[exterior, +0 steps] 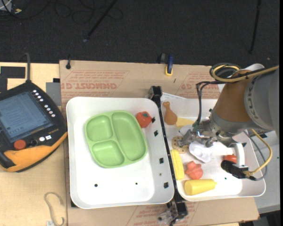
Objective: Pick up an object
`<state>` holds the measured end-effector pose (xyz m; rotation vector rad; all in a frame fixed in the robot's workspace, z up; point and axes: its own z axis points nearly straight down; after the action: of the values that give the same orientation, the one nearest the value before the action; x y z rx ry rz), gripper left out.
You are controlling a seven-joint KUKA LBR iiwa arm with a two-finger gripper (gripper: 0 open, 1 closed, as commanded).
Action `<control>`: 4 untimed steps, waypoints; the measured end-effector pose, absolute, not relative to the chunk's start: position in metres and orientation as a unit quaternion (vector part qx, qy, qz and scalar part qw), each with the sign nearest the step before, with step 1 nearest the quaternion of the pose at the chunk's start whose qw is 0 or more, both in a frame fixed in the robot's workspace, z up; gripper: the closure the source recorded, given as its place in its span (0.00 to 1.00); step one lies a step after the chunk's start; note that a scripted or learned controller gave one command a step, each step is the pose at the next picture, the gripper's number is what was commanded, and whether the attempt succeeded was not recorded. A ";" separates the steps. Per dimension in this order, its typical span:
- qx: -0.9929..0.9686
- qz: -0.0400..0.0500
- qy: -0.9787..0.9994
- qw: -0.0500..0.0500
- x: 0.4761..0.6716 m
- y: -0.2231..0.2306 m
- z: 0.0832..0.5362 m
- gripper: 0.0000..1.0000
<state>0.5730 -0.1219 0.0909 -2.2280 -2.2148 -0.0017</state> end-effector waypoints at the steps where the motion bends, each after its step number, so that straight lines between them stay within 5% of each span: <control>1: -0.712 -0.003 -0.702 -0.001 0.574 -0.124 0.102 1.00; 4: -0.707 0.000 -0.707 0.000 0.579 -0.118 0.229 1.00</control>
<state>0.5787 -0.1177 0.2293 -2.2221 -2.2213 -0.0009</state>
